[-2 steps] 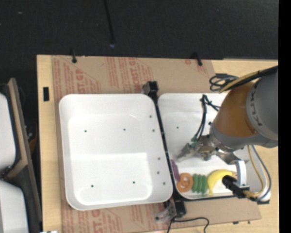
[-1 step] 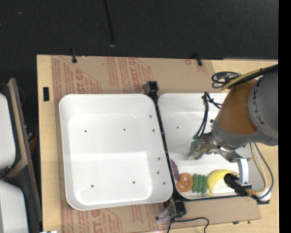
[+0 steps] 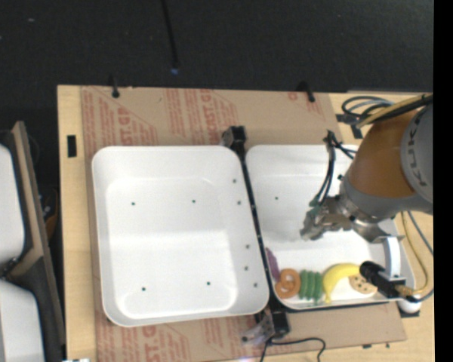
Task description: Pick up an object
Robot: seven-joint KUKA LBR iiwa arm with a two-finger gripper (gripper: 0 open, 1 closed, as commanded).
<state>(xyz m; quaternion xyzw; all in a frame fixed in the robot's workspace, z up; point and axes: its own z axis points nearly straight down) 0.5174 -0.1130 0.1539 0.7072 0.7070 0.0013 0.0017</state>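
the row of objects lies below the tool, toward the near wall

the tool (image 3: 318,225) hangs over the bare middle floor of the right bin (image 3: 287,172), and nothing sits between its tips. whether those tips are spread or pressed together cannot be told; they are small and dark against the white.

everything worth picking is lined up along the near wall of that same bin, so from the tool each candidate lies down the camera view, toward the bench's front edge. counted from the divider outward: one orange ring (image 3: 288,282), one green ridged piece (image 3: 311,286), one yellow banana (image 3: 340,275), and one tan round piece (image 3: 361,283) with dark spots, half tucked under the banana's end. that makes four clear objects. a thin purple sliver (image 3: 272,263) leans by the divider and may be a fifth; it is too small to name.

the green piece and the banana are nearest to straight below the tool; the ring lies off toward the left bin (image 3: 166,232). the row runs side to side, while the banana curves with its long axis roughly along that row. the pieces touch or nearly touch, so my guess is that a grasp on any one risks nudging its neighbour. the bins, two in all, sit side by side on the tabletop (image 3: 151,119).
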